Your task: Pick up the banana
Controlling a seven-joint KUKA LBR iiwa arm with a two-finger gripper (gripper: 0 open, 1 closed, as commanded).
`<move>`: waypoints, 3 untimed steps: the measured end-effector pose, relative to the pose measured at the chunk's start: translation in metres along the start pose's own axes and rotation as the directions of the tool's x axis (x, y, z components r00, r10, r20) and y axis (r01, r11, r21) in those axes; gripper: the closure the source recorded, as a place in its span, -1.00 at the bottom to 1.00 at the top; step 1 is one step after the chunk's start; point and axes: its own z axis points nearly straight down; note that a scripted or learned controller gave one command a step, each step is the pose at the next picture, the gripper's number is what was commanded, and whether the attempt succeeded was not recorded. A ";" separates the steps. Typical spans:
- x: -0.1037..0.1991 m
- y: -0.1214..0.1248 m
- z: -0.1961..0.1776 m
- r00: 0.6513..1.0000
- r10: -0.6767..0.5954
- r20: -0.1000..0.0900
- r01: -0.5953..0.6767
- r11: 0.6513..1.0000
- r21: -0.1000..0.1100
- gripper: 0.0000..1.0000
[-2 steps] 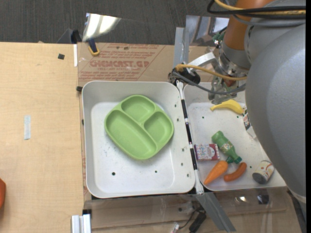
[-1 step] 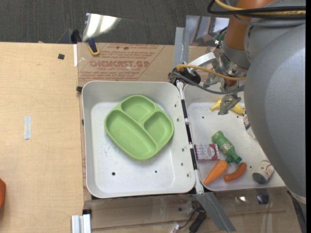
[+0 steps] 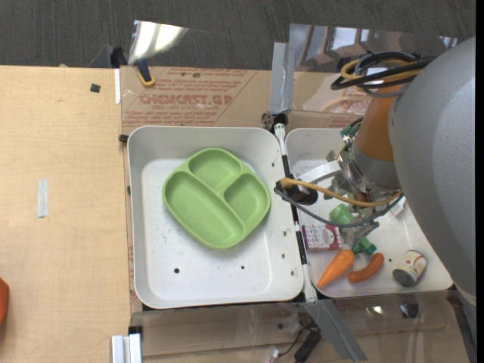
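Note:
My gripper (image 3: 355,225) hangs low over the right bin (image 3: 423,284), near its middle. It is just above a small green object (image 3: 340,215) and a pink packet (image 3: 321,237). The grey arm with its orange band (image 3: 376,131) reaches in from the right and covers the back and right part of that bin. Whatever lies beneath the arm is hidden.
An orange carrot (image 3: 335,268), a red chili-like piece (image 3: 366,268) and a small tipped cup (image 3: 409,268) lie at the right bin's front. A green divided plate (image 3: 216,197) sits in the left bin (image 3: 151,278). Cardboard (image 3: 197,97) stands behind the bins.

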 end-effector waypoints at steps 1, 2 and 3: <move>0.010 -0.051 0.043 0.999 -0.039 -0.027 0.038 0.999 -0.024 -1.00; 0.013 -0.053 0.048 0.996 -0.085 -0.029 0.084 0.996 -0.034 -1.00; 0.013 -0.057 0.049 0.998 -0.046 -0.035 0.044 0.998 -0.038 -1.00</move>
